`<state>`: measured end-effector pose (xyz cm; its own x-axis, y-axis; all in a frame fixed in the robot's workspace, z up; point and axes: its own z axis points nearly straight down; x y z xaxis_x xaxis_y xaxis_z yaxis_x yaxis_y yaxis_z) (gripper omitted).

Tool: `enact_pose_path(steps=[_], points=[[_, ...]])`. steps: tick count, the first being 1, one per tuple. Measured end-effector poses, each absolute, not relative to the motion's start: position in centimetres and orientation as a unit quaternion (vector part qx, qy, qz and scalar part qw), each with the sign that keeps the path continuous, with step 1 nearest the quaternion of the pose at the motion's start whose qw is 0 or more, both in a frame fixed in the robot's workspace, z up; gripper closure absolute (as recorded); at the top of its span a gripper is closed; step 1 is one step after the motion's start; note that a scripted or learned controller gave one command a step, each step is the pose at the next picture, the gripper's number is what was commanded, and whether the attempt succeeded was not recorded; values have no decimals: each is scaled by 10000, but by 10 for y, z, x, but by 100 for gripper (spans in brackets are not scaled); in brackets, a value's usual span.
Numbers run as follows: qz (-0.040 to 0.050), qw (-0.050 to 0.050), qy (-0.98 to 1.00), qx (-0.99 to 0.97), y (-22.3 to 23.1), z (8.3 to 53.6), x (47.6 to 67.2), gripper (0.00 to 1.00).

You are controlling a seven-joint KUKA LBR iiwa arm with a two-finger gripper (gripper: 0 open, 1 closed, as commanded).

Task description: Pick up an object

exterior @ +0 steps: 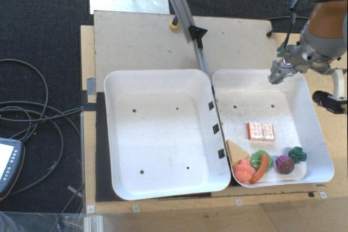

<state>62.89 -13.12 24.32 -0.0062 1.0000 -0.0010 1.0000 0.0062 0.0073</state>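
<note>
Two shallow white plastic bins sit side by side on a pale board bench, the left bin (117, 133) and the right bin (318, 133) touching along their shared edge. The grey arm with its orange band (328, 19) reaches in from the right, and its two-finger gripper (276, 76) hangs over the far edge of the right bin, near that bin's far right corner, well apart from every object. Whether the gripper is spread or pressed together cannot be told at this slant and size; nothing shows between its tips. All the objects lie in the near part of the right bin. A small orange and white rectangular block (260, 131) lies flat toward the middle, on its own. Nearer, along the near wall, a tan wedge-shaped piece (235, 148) lies by the shared edge, a salmon-pink lumpy toy (244, 171) is just beside it, then a green leafy toy (257, 158) crossed by an orange carrot-shaped toy (260, 168), a round purple toy (284, 164), and a dark green broccoli-like toy (297, 154) touching the purple one on its right.
</note>
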Motion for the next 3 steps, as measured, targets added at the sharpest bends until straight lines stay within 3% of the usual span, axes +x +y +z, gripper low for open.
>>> enact_pose_path(steps=[2,3], points=[[11,-4,7106,7036,-33,237,610,100],[2,-12,7103,7039,9,228,589,100]])
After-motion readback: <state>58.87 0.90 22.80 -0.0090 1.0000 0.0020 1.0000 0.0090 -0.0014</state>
